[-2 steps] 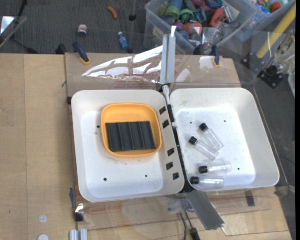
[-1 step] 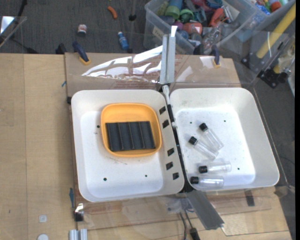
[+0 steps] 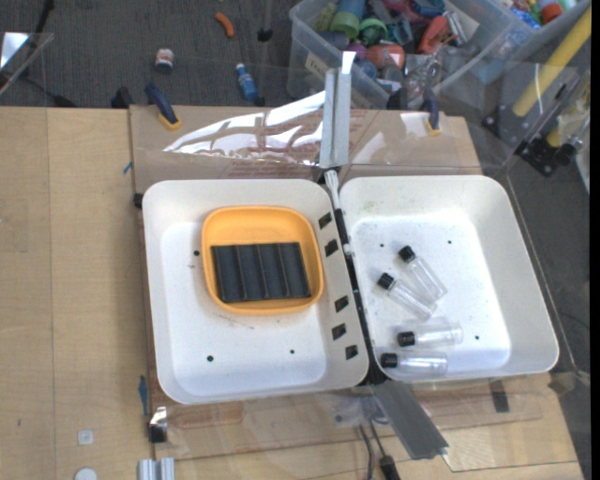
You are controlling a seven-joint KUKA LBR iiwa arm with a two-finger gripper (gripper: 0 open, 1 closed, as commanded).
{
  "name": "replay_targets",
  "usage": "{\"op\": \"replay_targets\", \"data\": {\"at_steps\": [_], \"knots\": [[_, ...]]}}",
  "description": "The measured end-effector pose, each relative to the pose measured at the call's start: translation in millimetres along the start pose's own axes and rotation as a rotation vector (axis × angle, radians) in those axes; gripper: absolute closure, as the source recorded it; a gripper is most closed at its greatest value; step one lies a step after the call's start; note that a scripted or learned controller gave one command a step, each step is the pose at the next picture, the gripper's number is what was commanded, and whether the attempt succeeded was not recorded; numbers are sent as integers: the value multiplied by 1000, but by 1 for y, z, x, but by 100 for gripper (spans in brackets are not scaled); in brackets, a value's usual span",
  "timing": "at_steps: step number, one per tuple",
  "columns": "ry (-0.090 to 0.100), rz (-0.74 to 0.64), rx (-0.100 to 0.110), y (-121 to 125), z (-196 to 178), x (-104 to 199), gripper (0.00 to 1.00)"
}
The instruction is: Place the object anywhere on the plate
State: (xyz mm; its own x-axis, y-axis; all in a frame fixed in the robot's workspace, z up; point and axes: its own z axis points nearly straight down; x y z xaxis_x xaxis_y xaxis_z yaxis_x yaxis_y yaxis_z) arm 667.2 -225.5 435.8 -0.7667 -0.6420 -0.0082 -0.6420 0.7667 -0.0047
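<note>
In left bin (image 3: 183,370), orange plate (image 3: 262,218) bearing black insert (image 3: 260,272), right bin (image 3: 487,239) four vials (image 3: 419,273), hand state unclear.

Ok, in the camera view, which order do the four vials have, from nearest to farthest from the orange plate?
1. Second vial from top, left in the right bin.
2. Top vial, further right.
3. Third vial and bottom vial, near the front: too close to call.

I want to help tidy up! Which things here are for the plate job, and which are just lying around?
For the job:
- orange plate
- four clear vials with black caps
- two white bins

Just lying about:
- box of colourful toys
- small bottle on the floor
</note>
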Motion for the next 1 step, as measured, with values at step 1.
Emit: {"op": "replay_targets", "data": {"at_steps": [1], "knots": [[-1,-293,0,2,0,-3,100]]}}
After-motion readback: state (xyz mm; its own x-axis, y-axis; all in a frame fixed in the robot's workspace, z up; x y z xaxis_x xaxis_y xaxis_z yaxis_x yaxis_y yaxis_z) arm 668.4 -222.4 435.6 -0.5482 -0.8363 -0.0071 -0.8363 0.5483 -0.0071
